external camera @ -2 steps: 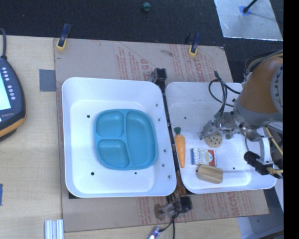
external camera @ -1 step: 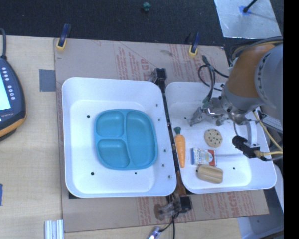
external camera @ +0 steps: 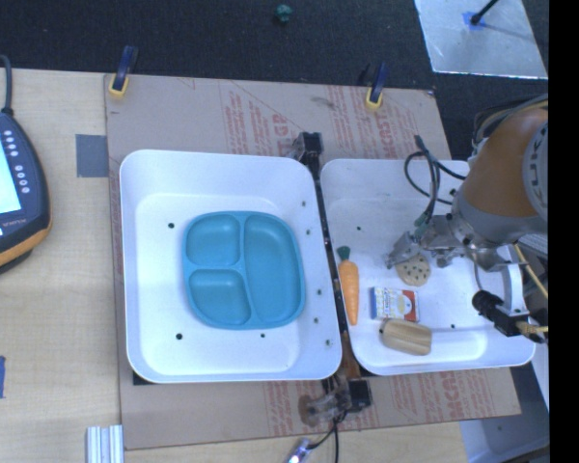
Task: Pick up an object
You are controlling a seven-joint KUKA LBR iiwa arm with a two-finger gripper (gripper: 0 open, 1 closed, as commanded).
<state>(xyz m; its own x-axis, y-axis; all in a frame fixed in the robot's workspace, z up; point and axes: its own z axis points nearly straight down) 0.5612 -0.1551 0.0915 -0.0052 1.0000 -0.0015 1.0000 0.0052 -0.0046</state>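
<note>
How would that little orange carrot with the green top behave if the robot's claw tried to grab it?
The orange carrot with the green top looks like a smooth, stiff toy, so it probably won't bend. Its rounded, tapered shape might roll or slip out sideways. It lies against the right white bin's wall, which may make pinching awkward.

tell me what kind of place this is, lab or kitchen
Most likely a robotics lab, not a kitchen: a grey and orange arm reaches over two white bins on clamped cardboard, a teach pendant lies beside them, and the carrot looks like a toy.
</note>
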